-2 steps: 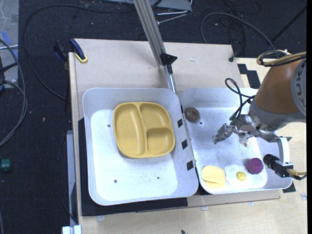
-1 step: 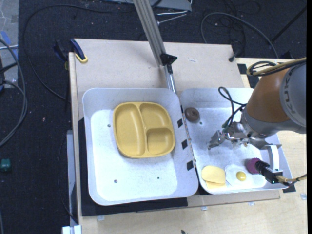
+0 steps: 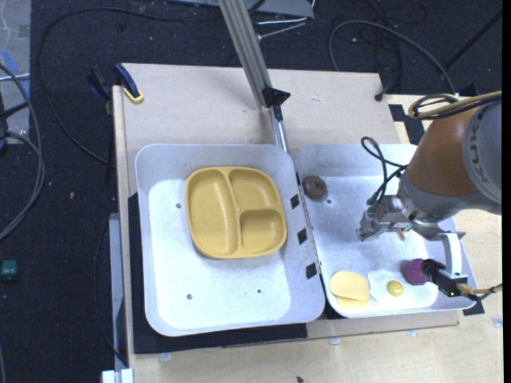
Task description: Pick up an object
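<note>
Several candidates for picking are lying in the right bin (image 3: 343,238): a purple object (image 3: 413,270) near the bin's front right corner, a white piece with a yellow centre, looking like a toy fried egg (image 3: 389,286), just to its left, a pale yellow piece (image 3: 350,286) further left along the front wall, and a small brown disc (image 3: 314,187) sitting alone near the bin's back left corner, well apart from the others. The pincer (image 3: 382,224) is hanging over the bare middle of that bin, behind the egg and the purple object and touching none of them; whether it is released or clenched I cannot tell, as the wrist is covering it from this angle, and nothing is showing between it. The grey arm (image 3: 451,166) with its orange band is reaching in from the right. In the left bin (image 3: 160,238) a yellow divided plate (image 3: 236,211) is resting, far from the action. Both bins are sitting on the wooden counter (image 3: 200,102). To do this step well, I judge the arm should be choosing one clearly separated target, centring over it before descending, and avoiding the crowded front wall, where the egg and yellow piece are lying close together and a grasp may be slipping or catching two things.
</note>
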Action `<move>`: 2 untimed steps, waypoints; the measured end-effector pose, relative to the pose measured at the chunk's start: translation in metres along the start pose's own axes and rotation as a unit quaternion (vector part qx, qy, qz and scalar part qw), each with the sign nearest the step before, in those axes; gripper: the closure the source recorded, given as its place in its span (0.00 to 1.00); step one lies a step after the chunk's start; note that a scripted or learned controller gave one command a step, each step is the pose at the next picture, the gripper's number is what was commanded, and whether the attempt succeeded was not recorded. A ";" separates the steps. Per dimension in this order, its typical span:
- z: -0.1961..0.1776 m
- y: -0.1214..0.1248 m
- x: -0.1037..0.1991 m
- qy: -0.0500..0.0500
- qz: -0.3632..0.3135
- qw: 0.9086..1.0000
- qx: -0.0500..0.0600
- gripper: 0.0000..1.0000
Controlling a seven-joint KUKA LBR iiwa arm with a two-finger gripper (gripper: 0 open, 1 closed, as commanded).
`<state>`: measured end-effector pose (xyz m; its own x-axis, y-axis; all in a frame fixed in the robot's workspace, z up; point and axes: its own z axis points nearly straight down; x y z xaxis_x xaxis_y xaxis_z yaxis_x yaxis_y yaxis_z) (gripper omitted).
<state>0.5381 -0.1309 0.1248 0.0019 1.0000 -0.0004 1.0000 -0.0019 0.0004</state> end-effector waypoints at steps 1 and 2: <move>-0.062 0.004 -0.005 -0.001 -0.002 1.000 -0.003 1.00; -0.126 0.003 -0.006 -0.001 -0.002 1.000 -0.003 1.00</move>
<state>0.5406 -0.1369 0.2507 -0.0027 1.0000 -0.0022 1.0000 0.0028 0.0067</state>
